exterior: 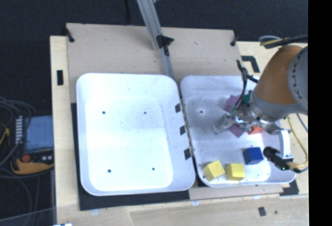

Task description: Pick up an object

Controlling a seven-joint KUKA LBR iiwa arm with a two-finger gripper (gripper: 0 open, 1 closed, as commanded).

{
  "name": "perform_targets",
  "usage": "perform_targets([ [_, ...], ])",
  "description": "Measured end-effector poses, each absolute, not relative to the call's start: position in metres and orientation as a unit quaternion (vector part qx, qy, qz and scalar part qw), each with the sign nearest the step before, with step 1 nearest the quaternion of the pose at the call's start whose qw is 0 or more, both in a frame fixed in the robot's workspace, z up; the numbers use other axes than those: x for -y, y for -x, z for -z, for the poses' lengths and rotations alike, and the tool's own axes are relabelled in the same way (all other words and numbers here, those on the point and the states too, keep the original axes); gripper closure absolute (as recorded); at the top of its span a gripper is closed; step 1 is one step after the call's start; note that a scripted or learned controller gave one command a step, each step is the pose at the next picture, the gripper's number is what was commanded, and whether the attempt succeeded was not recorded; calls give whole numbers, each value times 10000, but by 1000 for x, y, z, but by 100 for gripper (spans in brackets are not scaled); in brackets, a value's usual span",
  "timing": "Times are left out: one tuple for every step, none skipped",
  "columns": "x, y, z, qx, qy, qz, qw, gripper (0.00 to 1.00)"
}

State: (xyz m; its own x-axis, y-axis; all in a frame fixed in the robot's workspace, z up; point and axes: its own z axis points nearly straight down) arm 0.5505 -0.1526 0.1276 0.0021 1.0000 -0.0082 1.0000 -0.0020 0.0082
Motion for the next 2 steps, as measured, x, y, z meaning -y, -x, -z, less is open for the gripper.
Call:
perform_targets([
  [153, -556, -127, -7070, -7071, -56, 115, 0],
  [155, -556, -136, -7041, -7100, -56, 130, 100],
])
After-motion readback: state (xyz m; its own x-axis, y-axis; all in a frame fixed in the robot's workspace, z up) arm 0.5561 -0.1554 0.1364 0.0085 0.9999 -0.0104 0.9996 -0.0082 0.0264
